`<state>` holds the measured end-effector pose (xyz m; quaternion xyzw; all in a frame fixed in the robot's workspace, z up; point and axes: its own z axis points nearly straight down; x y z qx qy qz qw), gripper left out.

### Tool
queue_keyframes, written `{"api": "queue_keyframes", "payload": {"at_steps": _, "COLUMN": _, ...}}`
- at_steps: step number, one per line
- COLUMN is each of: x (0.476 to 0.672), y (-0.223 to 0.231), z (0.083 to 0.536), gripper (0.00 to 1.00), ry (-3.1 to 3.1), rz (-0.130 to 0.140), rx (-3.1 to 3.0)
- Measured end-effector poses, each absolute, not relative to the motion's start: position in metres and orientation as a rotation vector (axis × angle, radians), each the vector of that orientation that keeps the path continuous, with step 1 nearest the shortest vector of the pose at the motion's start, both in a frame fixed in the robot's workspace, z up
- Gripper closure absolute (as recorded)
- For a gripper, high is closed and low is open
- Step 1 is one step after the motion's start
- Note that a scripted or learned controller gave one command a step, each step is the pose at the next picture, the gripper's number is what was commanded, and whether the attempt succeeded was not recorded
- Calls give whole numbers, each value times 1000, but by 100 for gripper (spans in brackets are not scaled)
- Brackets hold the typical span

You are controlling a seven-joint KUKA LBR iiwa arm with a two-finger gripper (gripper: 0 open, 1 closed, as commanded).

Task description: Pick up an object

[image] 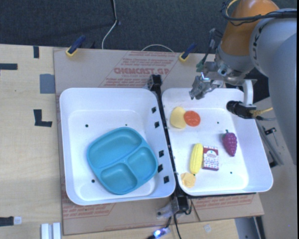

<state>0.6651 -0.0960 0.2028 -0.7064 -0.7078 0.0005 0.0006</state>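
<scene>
**Arm poised over the right bin's far edge**

I saw the grey arm with its orange band (246, 21) reaching in from the right, its two-finger gripper (198, 90) above the far rim of the right white bin (259, 148), with nothing between its fingers. In that bin lay a yellow rounded toy (177, 117) touching an orange-red round toy (192, 118), a purple grape bunch (230, 143), a yellow corn cob (196, 158) just beside a small red box (210, 159), and a small yellow piece (188, 179). The left white bin (74, 108) held a blue three-compartment plastic tray (122, 160).
</scene>
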Motion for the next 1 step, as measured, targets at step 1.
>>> {"api": "queue_keyframes", "payload": {"at_steps": 1, "x": 665, "y": -96, "z": 203, "gripper": 0, "ry": -2223, "rz": 2, "rx": -2219}}
